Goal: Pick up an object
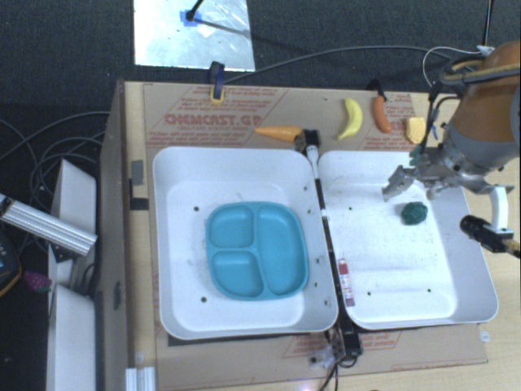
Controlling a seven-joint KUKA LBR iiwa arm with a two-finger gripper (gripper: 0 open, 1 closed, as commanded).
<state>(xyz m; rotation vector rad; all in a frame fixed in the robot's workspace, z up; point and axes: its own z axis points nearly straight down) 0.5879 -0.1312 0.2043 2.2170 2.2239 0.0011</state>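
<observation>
gripper [417, 184]: over the upper part of the right bin, coming in from the right. Looks like its fingers are spread fairly wide, nothing between them.
green lump [414, 213]: dark green, roundish blob lying on the floor of the right bin, just below the gripper and apart from it. Honestly too blobby to call a long axis or say which way it points.
right bin [383, 300]: white, shallow, only the lump on its floor as far as I can see.
left bin [183, 186]: white too, right beside the other one, their rims meet in the middle.
blue tray [256, 248]: sits in the middle of the left bin, three compartments, tilted a bit from the bin's edges.
carrot [277, 133]: on the bench behind the left bin, long axis running left-right, thin tip to the left.
banana [352, 118]: on the bench behind the right bin, roughly upright in the view, curved.
orange thing [380, 114]: just right of the banana, also running up-down. Can't tell what it is.
yellow block [416, 129]: near the arm, partly hidden.
</observation>
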